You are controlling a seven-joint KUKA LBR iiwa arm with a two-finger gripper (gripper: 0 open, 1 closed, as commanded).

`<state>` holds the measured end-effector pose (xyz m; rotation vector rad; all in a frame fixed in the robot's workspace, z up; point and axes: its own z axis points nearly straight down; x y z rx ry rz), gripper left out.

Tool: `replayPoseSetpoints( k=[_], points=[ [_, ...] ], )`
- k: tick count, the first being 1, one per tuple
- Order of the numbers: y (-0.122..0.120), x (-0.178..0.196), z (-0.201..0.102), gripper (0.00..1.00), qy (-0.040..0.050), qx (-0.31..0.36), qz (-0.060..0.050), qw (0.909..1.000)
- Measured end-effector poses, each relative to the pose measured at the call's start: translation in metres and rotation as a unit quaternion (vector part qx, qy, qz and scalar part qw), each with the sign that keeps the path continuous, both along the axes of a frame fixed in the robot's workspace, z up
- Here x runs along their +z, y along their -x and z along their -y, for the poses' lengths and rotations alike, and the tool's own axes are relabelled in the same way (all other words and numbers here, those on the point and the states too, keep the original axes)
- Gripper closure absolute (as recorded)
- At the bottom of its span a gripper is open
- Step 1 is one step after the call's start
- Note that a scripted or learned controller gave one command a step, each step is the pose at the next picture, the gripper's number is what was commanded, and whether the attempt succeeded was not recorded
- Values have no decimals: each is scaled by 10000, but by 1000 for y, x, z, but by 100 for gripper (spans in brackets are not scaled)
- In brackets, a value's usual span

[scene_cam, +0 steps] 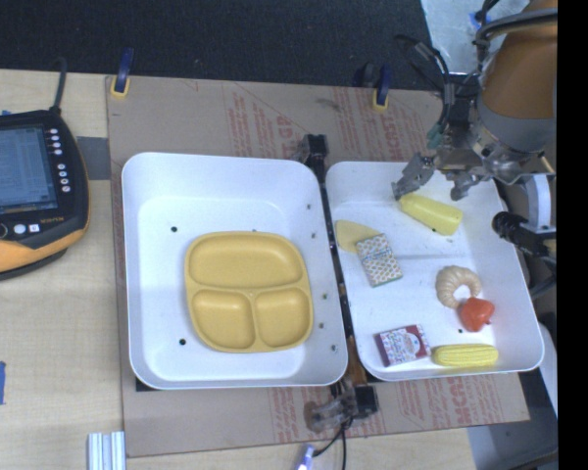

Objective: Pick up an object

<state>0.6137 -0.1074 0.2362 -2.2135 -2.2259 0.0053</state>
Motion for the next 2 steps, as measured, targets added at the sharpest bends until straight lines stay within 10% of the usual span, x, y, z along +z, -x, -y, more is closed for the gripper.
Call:
replayPoseSetpoints(
  k=[2],
  points=[
    [-41, -147, 105, 0, -5, -9, -26, 10000]
  ],
)
